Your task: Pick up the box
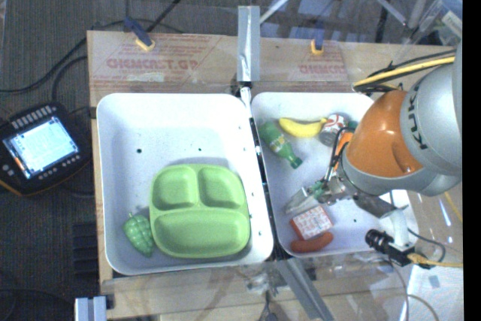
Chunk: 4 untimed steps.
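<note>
1. Jaws parted, nothing between them; gripper (304,199) low in the right bin (361,237).
2. Just below the jaws: box (311,222), flat, ungrasped.
3. Remaining: descend, close, lift.

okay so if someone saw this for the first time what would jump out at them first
Likely the big orange and grey arm reaching over the right bin, its gripper low just above the small red and white box. Next, the bright green divided tray in the left bin.
</note>
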Each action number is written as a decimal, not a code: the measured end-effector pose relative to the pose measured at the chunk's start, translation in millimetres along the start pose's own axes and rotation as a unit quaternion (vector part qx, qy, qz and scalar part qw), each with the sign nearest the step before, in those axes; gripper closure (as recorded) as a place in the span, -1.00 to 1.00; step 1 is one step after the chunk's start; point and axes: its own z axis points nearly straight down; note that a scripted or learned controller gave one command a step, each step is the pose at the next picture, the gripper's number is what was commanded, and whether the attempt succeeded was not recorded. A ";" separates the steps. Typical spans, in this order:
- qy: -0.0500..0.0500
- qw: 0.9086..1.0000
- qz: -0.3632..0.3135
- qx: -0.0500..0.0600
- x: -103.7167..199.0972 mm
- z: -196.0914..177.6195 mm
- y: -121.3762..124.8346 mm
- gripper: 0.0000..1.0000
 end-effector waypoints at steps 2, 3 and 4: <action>-0.002 1.000 -0.023 0.002 5.4 0.2 0.3 -1.00; 0.001 0.997 0.073 0.001 2.0 0.4 0.7 -1.00; 0.003 0.999 0.037 0.011 -8.1 -40.0 -8.1 -1.00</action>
